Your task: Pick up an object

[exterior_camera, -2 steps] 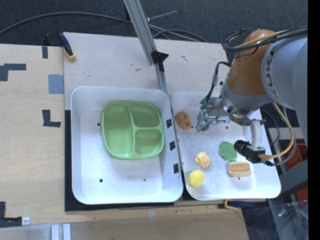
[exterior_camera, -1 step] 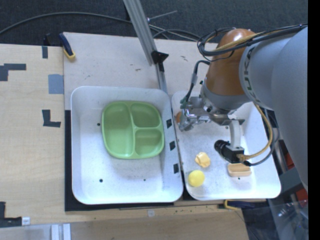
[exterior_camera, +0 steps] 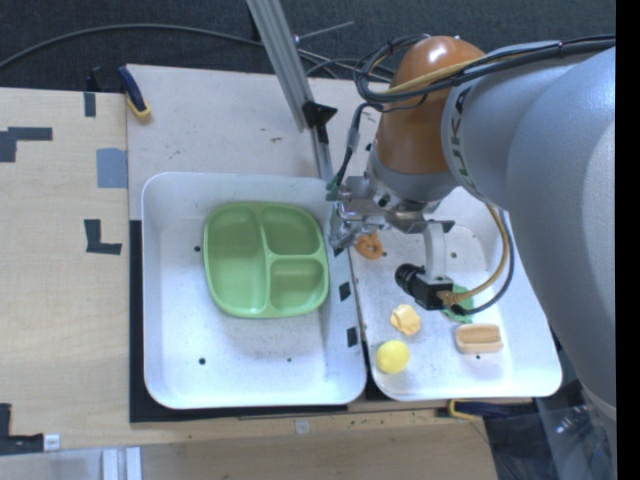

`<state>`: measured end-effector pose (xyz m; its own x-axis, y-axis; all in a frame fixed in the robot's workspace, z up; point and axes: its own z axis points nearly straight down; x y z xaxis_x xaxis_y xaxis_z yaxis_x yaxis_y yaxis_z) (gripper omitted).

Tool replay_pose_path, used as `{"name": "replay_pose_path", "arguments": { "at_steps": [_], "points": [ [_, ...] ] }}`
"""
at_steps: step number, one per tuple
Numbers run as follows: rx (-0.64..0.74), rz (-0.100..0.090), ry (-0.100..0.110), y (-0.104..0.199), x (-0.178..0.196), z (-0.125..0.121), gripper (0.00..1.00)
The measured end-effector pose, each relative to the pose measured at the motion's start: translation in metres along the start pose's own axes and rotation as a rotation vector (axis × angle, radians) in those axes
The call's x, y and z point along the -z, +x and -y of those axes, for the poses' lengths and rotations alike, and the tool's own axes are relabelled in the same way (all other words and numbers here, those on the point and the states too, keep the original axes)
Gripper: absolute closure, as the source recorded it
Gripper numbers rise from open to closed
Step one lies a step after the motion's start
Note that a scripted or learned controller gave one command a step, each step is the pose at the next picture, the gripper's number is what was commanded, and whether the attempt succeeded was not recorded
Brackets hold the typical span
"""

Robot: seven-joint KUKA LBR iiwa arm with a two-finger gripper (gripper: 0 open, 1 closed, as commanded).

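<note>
My gripper (exterior_camera: 347, 220) hangs low over the left edge of the right bin (exterior_camera: 520, 373), close to the wall between the two bins. A small orange object (exterior_camera: 370, 248) lies just to its lower right, touching or nearly touching it. Further toward the front of the same bin lie a pale yellow lump (exterior_camera: 405, 319), a yellow ball (exterior_camera: 392, 356) and a tan block (exterior_camera: 478, 338). The bulky grey and orange wrist hides the back of the right bin.
A green divided plate (exterior_camera: 266, 260) lies in the left bin (exterior_camera: 170, 368). A metal pole (exterior_camera: 280, 48) slants up from behind the bins. A black fitting with a green cable (exterior_camera: 425, 288) hangs below the wrist. Cables run across the dark floor behind.
</note>
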<state>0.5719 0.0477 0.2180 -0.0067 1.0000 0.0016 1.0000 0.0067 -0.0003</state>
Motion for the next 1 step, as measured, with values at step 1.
{"name": "replay_pose_path", "arguments": {
  "at_steps": [1],
  "points": [
    [0.0, 0.0, 0.001, 0.0509, -0.0049, -0.0172, 1.0]
  ]
}}
